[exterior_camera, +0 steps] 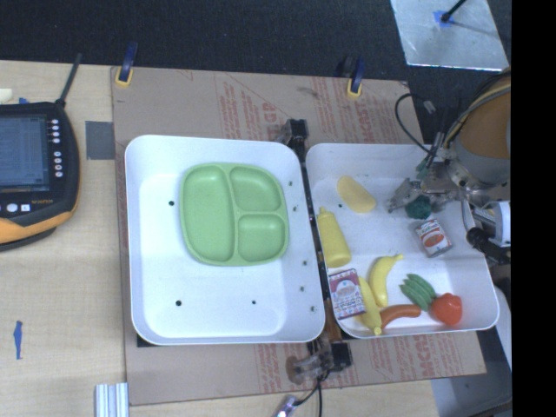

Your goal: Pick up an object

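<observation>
A small dark-teal object lies near the far right side of the right bin, directly under the tool; whether the tool is released or clenched, I cannot tell. That bin also holds a pale yellow piece, a mustard bottle, a banana, a small red-and-white can and a tomato. The left bin carries a green divided plate.

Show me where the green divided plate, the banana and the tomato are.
green divided plate point(208, 211): camera view, on its large left compartment.
banana point(383, 274): camera view, on the middle of its curved body.
tomato point(447, 308): camera view, on the centre of its red skin.
</observation>
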